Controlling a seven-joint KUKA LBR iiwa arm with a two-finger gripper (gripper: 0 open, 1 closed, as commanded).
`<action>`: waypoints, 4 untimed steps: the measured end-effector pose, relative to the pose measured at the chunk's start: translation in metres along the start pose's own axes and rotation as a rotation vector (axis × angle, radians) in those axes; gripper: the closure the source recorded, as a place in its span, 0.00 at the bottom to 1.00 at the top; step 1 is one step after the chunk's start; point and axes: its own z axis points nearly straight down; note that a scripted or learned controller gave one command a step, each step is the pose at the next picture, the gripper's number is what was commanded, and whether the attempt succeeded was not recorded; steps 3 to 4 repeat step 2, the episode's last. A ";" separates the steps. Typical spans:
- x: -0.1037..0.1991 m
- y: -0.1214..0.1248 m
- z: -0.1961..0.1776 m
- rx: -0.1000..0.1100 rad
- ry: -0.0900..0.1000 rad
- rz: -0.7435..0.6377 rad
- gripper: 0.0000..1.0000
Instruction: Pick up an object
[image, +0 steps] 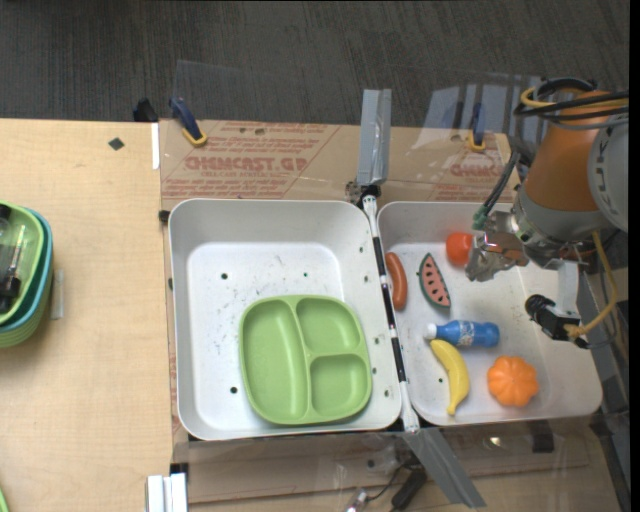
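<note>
My grey arm with its orange band reaches in from the right, and my two-finger gripper (487, 262) hangs over the upper part of the right-hand shallow white bin (575, 400), just beside a small round orange-red object (458, 247) that it partly hides; whether they touch I cannot tell, nor whether the gripper is wide or narrow, since the wrist covers its tip from this slanted view. Nothing is seen held. The candidates for picking all lie in this right bin: a red sausage-shaped toy (397, 279) against the left wall, a watermelon-slice toy with red flesh and green rind (433, 281) beside it, a small blue-and-white plastic bottle (464, 334) lying on its side near the middle, a yellow toy banana (452, 373) just below the bottle, and an orange pumpkin-shaped toy (513, 381) toward the near right corner. The left-hand white bin (190, 330) holds a light green three-compartment plastic plate (304, 358). I judge the step to be the approach, with no grasp yet shown. The next move calls for centring over one object, most plausibly the orange-red one close by, then descending straight so that it lies between the fingers before closing, clear of the watermelon slice.
</note>
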 end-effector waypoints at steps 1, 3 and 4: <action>0.081 -0.027 -0.041 -0.001 0.000 -0.137 1.00; 0.158 -0.070 -0.040 0.000 -0.001 -0.270 1.00; 0.158 -0.070 -0.040 0.000 -0.001 -0.270 1.00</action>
